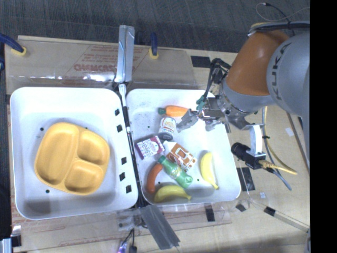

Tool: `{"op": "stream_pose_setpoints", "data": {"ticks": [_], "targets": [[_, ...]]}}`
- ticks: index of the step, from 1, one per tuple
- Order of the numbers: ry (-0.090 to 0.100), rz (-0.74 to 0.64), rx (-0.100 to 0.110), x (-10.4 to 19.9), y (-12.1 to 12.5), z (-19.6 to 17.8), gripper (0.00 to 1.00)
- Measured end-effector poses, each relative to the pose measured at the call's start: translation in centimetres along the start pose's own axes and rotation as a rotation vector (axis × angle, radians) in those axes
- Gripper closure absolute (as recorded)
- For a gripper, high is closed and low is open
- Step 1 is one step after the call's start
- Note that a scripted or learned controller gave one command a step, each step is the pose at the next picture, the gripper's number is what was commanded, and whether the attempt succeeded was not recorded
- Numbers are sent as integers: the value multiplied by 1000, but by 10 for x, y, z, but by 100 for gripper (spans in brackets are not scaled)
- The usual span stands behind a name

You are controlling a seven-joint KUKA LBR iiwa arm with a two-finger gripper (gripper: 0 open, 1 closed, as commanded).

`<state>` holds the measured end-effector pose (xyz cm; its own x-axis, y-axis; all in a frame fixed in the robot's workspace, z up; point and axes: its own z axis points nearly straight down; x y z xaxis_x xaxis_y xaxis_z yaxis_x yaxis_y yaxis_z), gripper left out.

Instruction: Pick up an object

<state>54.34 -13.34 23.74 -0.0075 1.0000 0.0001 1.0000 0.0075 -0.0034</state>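
While the gripper [190, 119] hovers in the right bin [227, 157] beside the carrot [176, 110] (grip state unclear), nothing looks lifted yet.

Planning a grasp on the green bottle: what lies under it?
The green bottle lies across a hot dog and touches a banana. What it covers there is hidden.

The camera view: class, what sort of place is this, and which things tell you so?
Probably a robotics lab bench for grasping trials: a KUKA arm over two white bins, toy food such as a banana, and taped-down cables.
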Motion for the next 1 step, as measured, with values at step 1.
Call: {"op": "stream_pose_setpoints", "data": {"ticks": [1], "targets": [[-2, -87, -5, 14, -20, 145, 0]]}}
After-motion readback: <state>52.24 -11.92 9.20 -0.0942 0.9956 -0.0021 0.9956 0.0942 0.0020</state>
